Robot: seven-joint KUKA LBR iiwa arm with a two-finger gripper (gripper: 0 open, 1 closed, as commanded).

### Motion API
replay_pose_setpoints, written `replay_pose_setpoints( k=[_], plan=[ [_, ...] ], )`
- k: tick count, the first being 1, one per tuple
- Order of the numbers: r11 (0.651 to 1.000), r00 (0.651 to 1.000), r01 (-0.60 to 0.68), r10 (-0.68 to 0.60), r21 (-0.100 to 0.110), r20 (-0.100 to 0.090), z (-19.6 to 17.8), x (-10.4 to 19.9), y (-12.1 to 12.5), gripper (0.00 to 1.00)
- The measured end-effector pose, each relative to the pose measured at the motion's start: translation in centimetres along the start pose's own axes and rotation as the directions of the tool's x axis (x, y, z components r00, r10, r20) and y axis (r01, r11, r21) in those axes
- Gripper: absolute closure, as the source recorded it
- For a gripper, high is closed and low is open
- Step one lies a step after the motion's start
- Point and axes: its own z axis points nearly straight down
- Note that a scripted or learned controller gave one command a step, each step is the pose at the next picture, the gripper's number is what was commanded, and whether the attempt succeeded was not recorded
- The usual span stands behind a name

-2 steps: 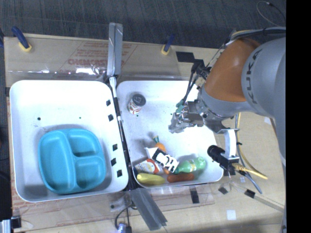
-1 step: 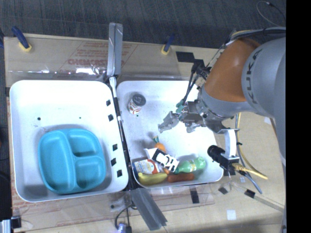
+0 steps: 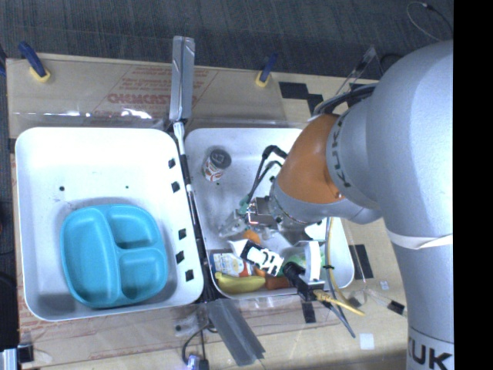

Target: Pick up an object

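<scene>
Two white bins: blue tray [image 3: 115,253] lower left, gripper [image 3: 250,216] low over the right bin's [image 3: 231,141] clutter near a banana [image 3: 240,284]; can't tell its grip.

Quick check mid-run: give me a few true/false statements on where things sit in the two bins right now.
1. The blue tray lies in the left bin. True.
2. The banana lies in the left bin. False: it lies at the near edge of the right bin.
3. The small can stands in the right bin's far part. True.
4. The arm reaches over the left bin. False: it is over the right bin.
</scene>
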Motion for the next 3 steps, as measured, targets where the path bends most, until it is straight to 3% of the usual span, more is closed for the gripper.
replay_pose_setpoints(
  k=[1,2,3],
  plan=[
    [1.000,1.000,0.004,-0.004,0.005,0.001,-0.7,0.0,0.0,1.00],
    [1.000,1.000,-0.012,0.012,-0.004,0.001,-11.9,4.4,-3.5,1.00],
    [1.000,1.000,-0.012,0.012,-0.004,0.001,-11.9,4.4,-3.5,0.00]
  ],
)
